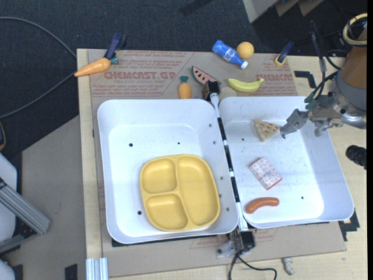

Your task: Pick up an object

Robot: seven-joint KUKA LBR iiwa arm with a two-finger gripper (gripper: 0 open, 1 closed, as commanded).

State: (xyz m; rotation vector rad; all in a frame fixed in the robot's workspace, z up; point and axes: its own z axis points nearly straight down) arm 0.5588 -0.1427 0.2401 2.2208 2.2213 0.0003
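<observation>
Camera view: the gripper (304,122) is seen over the right bin (326,209) near its far right corner, its two fingers spread apart with nothing between them; one fingertip is placed just beside the cracker-like toy wedge (266,129); a pink checked block (265,172) and a toy sausage (261,204) are laid nearer the front of the same bin; a yellow three-compartment tray (179,191) is set in the left bin (116,156); a toy banana (245,85), blue bottle (228,53) and carrot (92,68) are scattered on the bench beyond.
</observation>
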